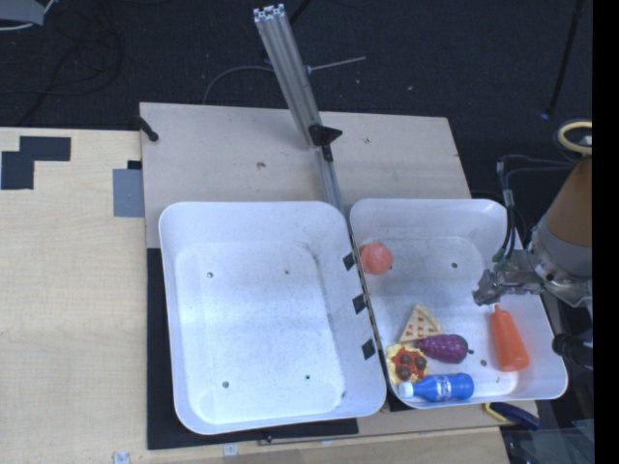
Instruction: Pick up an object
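Observation:
The right bin [426, 216] holds several small objects. A pink ball [376, 257] rests by its left wall. A tan wedge [420, 324], a purple piece [444, 347], a yellow and red piece [407, 362] and a blue bottle [440, 388] crowd its near side. An orange bottle [507, 340] lies along the right side. My gripper [490, 292] hangs at the bin's right edge, just above the orange bottle's top end. I see nothing between its fingers.
The left bin [253, 312] sits beside the right one, with black clips [356, 302] along the shared wall. A metal rail [295, 75] slants across the board behind the bins. Cables run near the arm at the right.

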